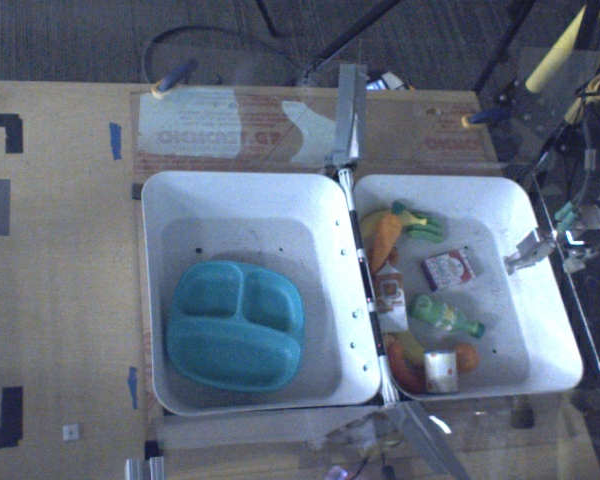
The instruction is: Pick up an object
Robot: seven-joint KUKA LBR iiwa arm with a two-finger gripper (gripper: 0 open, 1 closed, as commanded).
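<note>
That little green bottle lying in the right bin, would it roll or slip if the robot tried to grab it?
The small green plastic bottle lies on its side, so its rounded body could probably roll when nudged. It looks smooth and glossy, so it may slip between fingers. Being small and seemingly a toy, it is likely light and fairly stiff.

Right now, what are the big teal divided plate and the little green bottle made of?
The teal divided plate looks like moulded plastic: one even colour, rounded edges, a dull sheen. The small green bottle seems shiny plastic too, perhaps a toy, with bright highlights; it is too small to be sure.
</note>
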